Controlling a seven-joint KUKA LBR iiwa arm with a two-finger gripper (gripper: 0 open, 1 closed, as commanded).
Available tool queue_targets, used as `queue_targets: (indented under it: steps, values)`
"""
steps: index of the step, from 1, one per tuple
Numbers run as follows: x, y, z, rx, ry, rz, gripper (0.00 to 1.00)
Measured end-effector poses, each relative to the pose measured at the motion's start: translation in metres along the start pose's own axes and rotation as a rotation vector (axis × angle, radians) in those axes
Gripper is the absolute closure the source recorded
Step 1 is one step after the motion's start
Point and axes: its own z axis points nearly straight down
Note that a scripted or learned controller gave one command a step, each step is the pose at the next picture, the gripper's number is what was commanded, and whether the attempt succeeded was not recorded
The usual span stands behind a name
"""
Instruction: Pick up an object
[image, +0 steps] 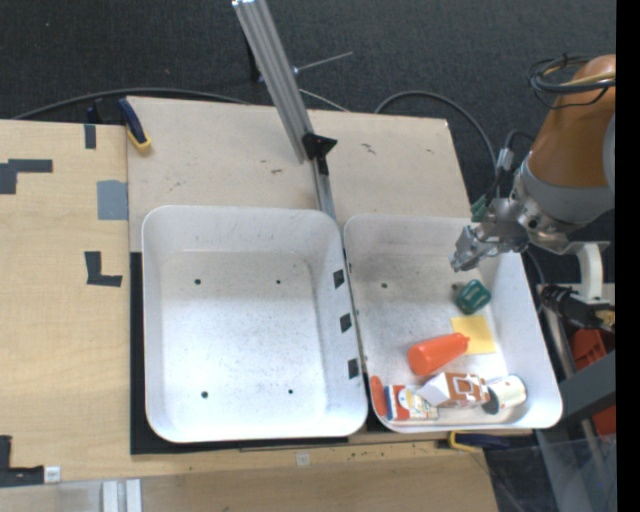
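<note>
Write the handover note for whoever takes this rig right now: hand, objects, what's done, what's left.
Hand: over the upper right part of the right bin, just above the green object; nothing visibly held, finger state unclear.
Objects, all in the right bin: green object, yellow piece, orange object, white and orange packet along the near edge.
Done: arm positioned above the green object.
Left: grasp and lift; nothing is picked up yet.

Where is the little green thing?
The small dark green block lies in the right-hand shallow white bin, near its right wall, just below the pincer and just above the flat yellow square sponge.
</note>
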Motion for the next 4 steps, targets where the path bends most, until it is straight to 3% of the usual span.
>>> queue_targets:
  steps: [4]
  values:
    - [0.212, 0.015, 0.024, 0.001, 0.0, 0.0, 1.0]
